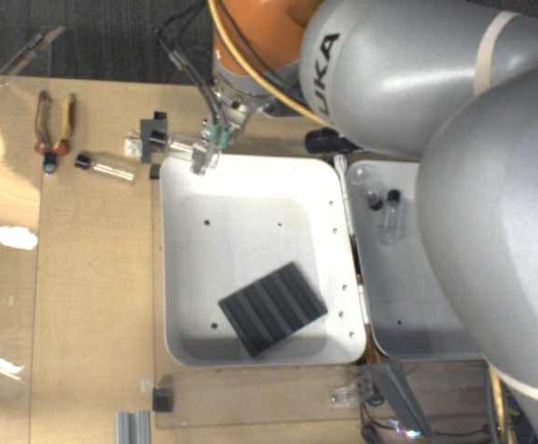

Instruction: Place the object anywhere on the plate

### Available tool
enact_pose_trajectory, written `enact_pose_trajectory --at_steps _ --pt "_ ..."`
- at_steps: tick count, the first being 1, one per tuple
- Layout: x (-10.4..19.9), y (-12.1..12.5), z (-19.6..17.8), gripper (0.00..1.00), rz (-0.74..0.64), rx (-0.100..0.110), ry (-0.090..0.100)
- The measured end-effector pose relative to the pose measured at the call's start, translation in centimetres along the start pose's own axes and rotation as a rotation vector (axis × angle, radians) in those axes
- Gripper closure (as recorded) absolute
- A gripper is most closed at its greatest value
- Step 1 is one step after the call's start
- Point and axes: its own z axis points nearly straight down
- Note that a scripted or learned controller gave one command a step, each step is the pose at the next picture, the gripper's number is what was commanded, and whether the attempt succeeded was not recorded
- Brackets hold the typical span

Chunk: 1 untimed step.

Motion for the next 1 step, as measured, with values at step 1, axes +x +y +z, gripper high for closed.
enact_pose_trajectory --at_steps 1 --pt "0.22 -0.23 9.8 1.0 0.376 0.006 0.004"
